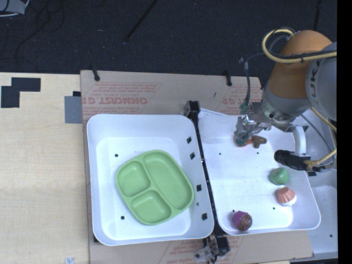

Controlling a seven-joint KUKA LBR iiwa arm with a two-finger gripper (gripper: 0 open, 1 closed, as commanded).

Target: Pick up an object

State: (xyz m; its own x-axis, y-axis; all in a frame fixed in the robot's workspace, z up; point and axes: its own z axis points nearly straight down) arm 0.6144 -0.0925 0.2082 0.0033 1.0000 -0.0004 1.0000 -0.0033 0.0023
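Observation:
My gripper (245, 132) hangs low over the far part of the right bin (258, 227), near its back wall. Right under it lie a small brown-orange piece (258, 141) and a small dark green piece (240, 142), very close to the gripper tip. Whether either one is touched I cannot tell. Further toward the front right of the same bin sit a green rounded object (279, 176) and an orange-and-white cupcake-like object (285, 196). A purple-magenta round object (241, 220) rests by the front wall.
The left bin (104, 147) holds a light green plate (154, 187) with three compartments. A black divider (201, 169) runs between the two bins. The arm's grey wrist and orange band (297, 65) stand above the right bin's back right corner.

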